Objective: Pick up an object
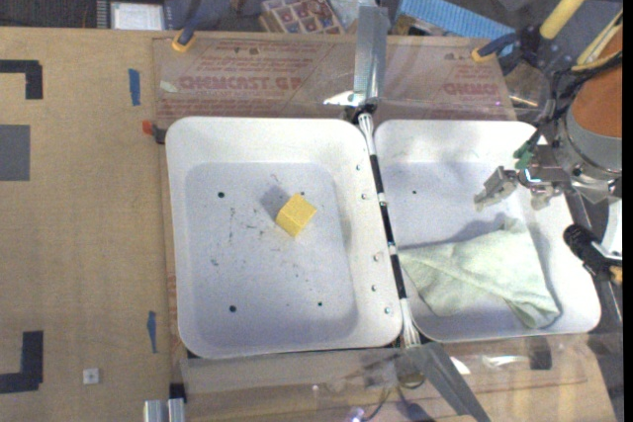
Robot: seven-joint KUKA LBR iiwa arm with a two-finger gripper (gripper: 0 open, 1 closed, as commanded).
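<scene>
I see two shallow white plastic bins: the left bin (198,163), the right bin (435,148). A crumpled pale green cloth (480,277) fills the right bin's near edge. My gripper (514,185) hovers above it, fingers spread, pinching nothing. A small yellow cube (296,214) sits mid-left bin.

Both bins look like smooth white plastic with a soft sheen; the left bin (198,311) carries dark specks and scuffs on its floor. The yellow block (296,214) in it looks matt, like foam or sponge. In the right bin (435,153), a pale green cloth (480,277) lies crumpled and soft near the front edge. The surface (79,212) is matt, light wood-coloured board.
</scene>
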